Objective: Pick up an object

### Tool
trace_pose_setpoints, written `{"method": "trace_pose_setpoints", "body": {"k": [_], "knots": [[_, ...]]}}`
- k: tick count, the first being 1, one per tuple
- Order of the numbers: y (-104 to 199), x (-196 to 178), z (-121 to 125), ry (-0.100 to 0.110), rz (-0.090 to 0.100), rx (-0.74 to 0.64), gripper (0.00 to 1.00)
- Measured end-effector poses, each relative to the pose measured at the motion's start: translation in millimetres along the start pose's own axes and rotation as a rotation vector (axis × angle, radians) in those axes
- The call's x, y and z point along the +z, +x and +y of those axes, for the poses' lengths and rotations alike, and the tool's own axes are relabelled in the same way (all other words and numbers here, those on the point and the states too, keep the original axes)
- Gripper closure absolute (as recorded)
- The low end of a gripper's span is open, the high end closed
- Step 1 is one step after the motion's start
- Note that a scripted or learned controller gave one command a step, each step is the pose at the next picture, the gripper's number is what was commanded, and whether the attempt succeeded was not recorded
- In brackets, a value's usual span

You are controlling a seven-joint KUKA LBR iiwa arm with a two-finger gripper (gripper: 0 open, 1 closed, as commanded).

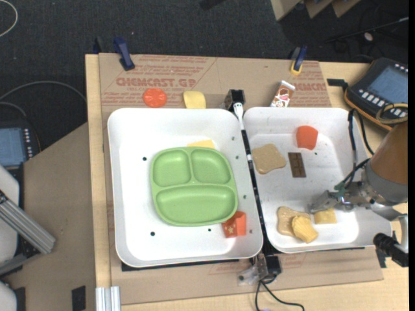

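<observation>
Down in the right bin [343, 129], near its front edge: end effector [322, 205], reaching in from the right on the grey arm [382, 186]. Cannot tell if wide or narrow, too small and blurry to see. Nothing seen held.

Just below its tip, touching or almost touching: little yellow block [326, 218], flat on the bin floor. Probably the thing to grab, being the closest. Hard to say for sure.

Right beside that block, to the left: two lumpy tan and yellow toys [295, 225], pressed together. Tricky, since a grab might bump them.

Farther back in the same bin: tan bread slice [268, 159], brown bar [296, 164] and orange cup [307, 137], spread well apart, so easy to reach one at a time.

Over in the left bin [123, 173]: big green plate [193, 186] in the middle, with a small orange block [235, 225] tucked against its front corner.

Out on the desk [104, 76], behind the bins: a few stray toys, out of play.

Next, probably: go lower, close on the yellow block, then lift slowly.
</observation>
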State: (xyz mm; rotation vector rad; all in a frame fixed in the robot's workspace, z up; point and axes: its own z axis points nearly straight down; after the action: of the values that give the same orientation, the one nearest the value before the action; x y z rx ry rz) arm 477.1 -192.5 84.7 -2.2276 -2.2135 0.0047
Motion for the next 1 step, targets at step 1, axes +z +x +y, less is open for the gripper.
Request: {"method": "trace_pose_setpoints", "body": {"k": [1], "knots": [[4.0,-10.2,2.2,-0.004,0.001,-0.005,1.0]]}}
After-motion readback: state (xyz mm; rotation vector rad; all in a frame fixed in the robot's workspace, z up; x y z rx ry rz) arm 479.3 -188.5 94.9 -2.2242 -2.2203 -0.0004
